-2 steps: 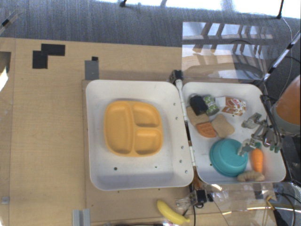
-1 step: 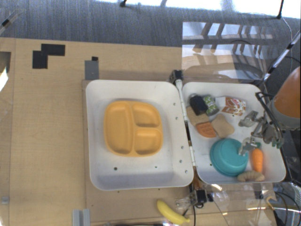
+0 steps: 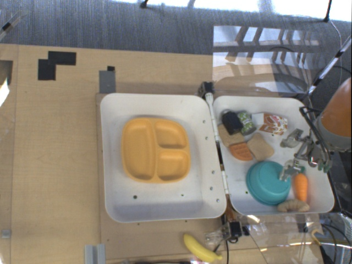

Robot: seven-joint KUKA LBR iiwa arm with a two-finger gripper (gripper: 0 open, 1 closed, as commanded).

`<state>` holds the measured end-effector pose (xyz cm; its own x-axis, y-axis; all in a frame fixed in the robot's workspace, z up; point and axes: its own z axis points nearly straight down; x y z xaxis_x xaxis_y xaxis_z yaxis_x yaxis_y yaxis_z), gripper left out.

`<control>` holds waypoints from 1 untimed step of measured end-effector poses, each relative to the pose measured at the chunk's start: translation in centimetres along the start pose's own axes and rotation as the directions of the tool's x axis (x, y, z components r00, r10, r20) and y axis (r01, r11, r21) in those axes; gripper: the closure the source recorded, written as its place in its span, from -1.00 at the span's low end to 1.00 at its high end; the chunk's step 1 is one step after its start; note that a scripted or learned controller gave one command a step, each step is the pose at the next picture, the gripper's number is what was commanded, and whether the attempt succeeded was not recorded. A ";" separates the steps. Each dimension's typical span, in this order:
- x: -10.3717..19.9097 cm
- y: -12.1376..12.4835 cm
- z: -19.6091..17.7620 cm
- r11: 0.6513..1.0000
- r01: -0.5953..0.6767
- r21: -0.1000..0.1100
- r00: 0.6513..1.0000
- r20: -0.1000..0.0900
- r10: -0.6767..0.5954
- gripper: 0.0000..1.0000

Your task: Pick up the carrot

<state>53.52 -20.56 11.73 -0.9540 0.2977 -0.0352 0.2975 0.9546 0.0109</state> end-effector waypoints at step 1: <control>0.8 -0.2 -0.1 0.999 -0.049 -0.002 0.998 0.025 0.049 -1.00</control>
<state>52.72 -20.56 11.81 -0.9372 0.3437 -0.0599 0.3435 0.9390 0.0150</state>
